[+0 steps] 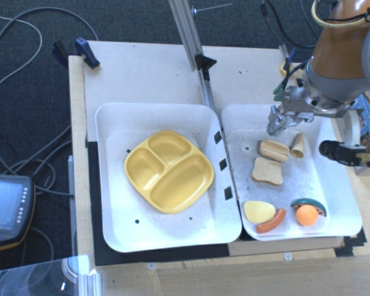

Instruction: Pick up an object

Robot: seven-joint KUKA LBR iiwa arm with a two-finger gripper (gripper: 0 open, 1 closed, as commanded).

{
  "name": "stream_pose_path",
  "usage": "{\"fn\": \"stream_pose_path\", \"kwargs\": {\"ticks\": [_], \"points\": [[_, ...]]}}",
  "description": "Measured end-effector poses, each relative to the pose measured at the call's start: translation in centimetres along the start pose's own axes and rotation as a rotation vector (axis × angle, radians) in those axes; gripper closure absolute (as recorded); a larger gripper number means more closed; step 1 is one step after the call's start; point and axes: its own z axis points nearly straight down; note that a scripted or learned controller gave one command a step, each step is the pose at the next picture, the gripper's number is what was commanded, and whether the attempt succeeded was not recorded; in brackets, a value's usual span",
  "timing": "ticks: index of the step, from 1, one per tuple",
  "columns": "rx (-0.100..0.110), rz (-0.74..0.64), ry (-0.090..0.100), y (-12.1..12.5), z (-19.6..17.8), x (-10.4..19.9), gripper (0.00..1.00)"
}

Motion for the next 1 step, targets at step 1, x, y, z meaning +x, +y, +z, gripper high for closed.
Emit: {"fn": "stream_pose_path", "kwargs": {"ticks": [1], "points": [[-0.004,0.001,-0.002,1.64,0.63,3.98,1.00]]}}
